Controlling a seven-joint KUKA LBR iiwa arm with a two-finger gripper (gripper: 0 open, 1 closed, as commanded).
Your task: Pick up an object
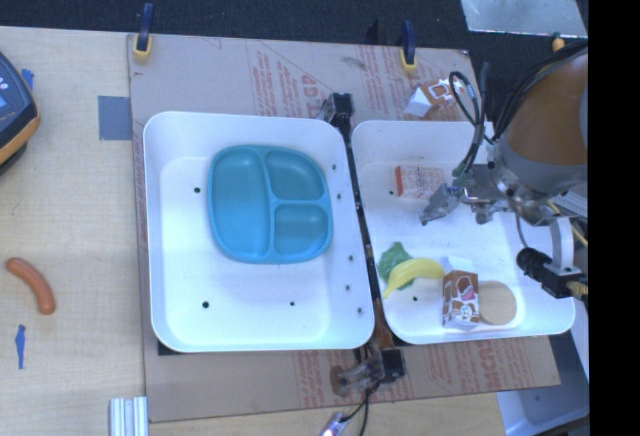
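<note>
grey two-finger gripper [445,204] hovers over right white bin [400,324], fingers apart, empty. approach step; next: descend onto yellow toy banana [413,272], then close.

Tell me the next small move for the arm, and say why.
Probably shift the pincer toward the near edge of the right bin and lower it over the yellow banana. It hangs above bare bin floor with nothing between its fingers, and the banana with the green piece beside it looks like the closest object.
</note>
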